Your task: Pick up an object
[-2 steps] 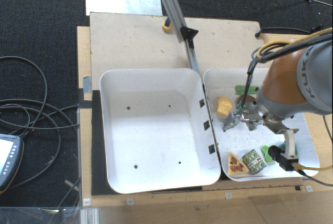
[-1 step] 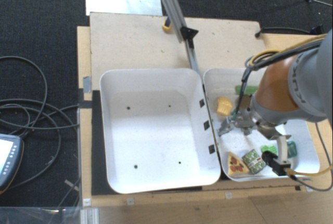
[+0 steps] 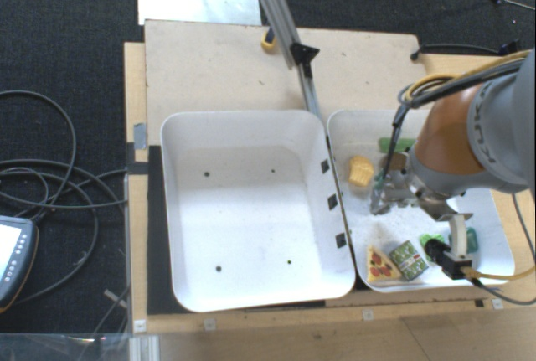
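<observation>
Reaching into the right bin (image 3: pixel 494 244) for a pick.

Camera view: tool (image 3: pixel 381 202) low over bare bin floor, spread impossible to tell; yellow block (image 3: pixel 361 171) just beside, probably light and stiff, best pinched across flat sides. Near: pizza-slice toy (image 3: pixel 381 265), green patterned block (image 3: pixel 408 259), green pieces (image 3: pixel 394 145); bin wall close by, left bin (image 3: pixel 251 208) on the desk (image 3: pixel 209 66).

Left bin (image 3: pixel 180 208) open; right bin (image 3: pixel 347 126) seemingly crowded

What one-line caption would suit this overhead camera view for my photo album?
Grey-and-orange arm lowers its tool into the right bin beside a yellow block.
</observation>
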Available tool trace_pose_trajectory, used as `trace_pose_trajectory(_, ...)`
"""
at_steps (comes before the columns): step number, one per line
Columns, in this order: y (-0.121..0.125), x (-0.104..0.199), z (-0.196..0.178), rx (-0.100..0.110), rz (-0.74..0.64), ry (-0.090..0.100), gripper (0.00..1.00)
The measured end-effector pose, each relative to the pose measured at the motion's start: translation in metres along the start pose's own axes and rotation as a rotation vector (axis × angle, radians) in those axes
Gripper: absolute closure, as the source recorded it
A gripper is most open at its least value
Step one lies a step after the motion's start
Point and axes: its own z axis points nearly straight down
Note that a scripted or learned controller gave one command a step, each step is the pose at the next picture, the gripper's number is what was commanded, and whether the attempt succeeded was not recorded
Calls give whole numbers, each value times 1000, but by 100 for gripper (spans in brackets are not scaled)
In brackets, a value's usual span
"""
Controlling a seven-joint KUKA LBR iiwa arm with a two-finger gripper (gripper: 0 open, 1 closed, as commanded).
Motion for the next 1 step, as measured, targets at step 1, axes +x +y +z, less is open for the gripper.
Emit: trace_pose_trajectory(1,3,-9,-60,-5,-2,-2,100)
